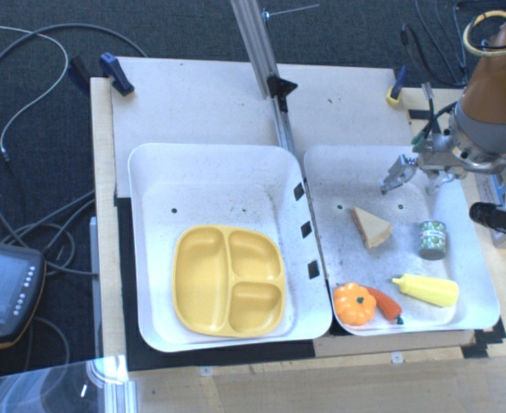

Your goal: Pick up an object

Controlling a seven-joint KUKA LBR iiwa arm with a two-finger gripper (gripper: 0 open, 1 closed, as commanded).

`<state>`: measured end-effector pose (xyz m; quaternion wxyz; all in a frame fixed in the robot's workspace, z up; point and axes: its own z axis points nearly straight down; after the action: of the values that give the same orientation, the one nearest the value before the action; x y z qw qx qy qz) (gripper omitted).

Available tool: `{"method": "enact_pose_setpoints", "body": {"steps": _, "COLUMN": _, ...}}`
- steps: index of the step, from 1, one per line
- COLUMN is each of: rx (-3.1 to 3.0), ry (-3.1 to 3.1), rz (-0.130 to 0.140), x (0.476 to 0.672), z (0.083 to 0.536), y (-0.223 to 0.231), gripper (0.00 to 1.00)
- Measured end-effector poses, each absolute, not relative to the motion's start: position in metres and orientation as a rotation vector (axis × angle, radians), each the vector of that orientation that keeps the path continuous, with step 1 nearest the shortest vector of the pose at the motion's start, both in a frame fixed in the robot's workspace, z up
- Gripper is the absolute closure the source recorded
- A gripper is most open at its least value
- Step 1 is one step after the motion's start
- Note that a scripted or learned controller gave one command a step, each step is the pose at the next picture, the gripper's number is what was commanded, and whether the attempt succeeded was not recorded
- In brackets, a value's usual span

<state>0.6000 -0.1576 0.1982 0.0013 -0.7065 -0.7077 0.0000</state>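
White bins sit side by side on the tabletop. Jaws (416, 175) hang spread and bare over the right bin (339, 179), above a cheese wedge (371, 228) and small can (432, 238). Approach step, apparently; next comes a descent onto one item.

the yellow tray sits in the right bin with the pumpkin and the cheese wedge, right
Not quite. The camera view shows the yellow tray in the left bin, alone. The pumpkin and cheese wedge are in the right bin.
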Motion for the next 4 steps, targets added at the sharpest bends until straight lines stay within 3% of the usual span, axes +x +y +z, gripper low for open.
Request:
{"method": "enact_pose_setpoints", "body": {"steps": 1, "rx": -2.218, "ry": -2.221, "rz": 0.000, "x": 0.600, "z": 0.198, "y": -0.158, "gripper": 0.00}}
{"method": "enact_pose_setpoints", "body": {"steps": 2, "rx": -2.215, "ry": -2.217, "rz": 0.006, "x": 0.601, "z": 0.135, "y": -0.154, "gripper": 0.00}}
{"method": "enact_pose_setpoints", "body": {"steps": 3, "rx": -2.222, "ry": -2.221, "rz": -0.005, "x": 0.603, "z": 0.095, "y": -0.154, "gripper": 0.00}}
{"method": "enact_pose_setpoints", "body": {"steps": 4, "rx": -2.225, "ry": -2.227, "rz": -0.010, "x": 0.605, "z": 0.109, "y": -0.154, "gripper": 1.00}}
